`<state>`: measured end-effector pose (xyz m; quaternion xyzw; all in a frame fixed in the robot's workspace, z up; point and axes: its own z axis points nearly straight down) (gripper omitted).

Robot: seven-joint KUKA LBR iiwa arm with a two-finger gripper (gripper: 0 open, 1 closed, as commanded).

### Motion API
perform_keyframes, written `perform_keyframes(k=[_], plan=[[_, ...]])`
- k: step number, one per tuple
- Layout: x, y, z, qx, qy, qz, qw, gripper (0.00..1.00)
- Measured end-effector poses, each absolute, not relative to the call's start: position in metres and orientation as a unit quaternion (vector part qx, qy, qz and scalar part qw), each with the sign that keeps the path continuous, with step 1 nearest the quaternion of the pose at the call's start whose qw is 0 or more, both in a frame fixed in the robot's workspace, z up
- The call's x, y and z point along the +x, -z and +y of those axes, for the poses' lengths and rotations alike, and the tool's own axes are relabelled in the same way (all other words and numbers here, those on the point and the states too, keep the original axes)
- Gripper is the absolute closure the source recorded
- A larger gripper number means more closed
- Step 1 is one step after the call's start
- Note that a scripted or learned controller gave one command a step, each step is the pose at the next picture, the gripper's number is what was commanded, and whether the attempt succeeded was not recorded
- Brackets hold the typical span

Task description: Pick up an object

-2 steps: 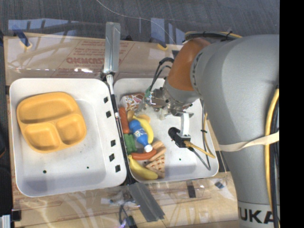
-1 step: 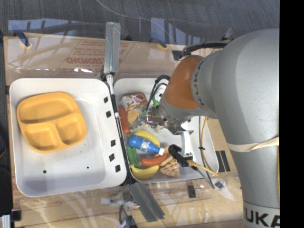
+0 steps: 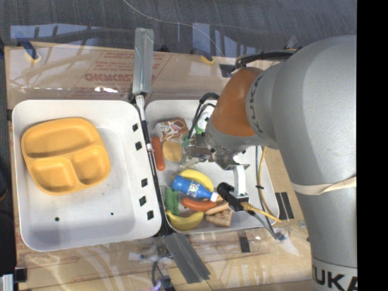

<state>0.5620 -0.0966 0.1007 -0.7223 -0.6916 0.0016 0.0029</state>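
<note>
On the left, the left bin (image 3: 73,223) holds a yellow tray (image 3: 63,155) with three compartments, lying toward its upper left; the rest of that bin's floor is bare white. A grey divider bar (image 3: 142,62) runs down between the two bins. The right bin (image 3: 151,111) holds the clutter from which something is to be picked: a red-and-white packet (image 3: 173,128) near the top, an orange carrot-like stick (image 3: 159,153) along the left wall, a pale tan piece (image 3: 173,151) just beside it, and lower down a heap made of a yellow lemon-like toy (image 3: 194,177), a blue bottle (image 3: 193,190) lying across it, a red sausage-like piece (image 3: 197,204), a banana (image 3: 185,220) at the bottom edge, something green (image 3: 171,200) at the heap's left, and a brown cracker-like piece (image 3: 219,217). Further right, the arm (image 3: 303,114) reaches down into this bin, with the gripper (image 3: 197,150) low over the tan piece and close to it. Whether the fingers are open or closed cannot be told, as the wrist hides them, and nothing can be seen held between them. Judging from this, the task is at the reach or grasp stage: every object appears to rest in the bin, so the securing and the lift are not yet done.
</note>
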Motion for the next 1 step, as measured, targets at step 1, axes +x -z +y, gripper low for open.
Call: perform_keyframes(k=[1], plan=[[0.5815,-0.1951,-0.0792,-0.74,0.0019,-0.673,-0.001,1.0]])
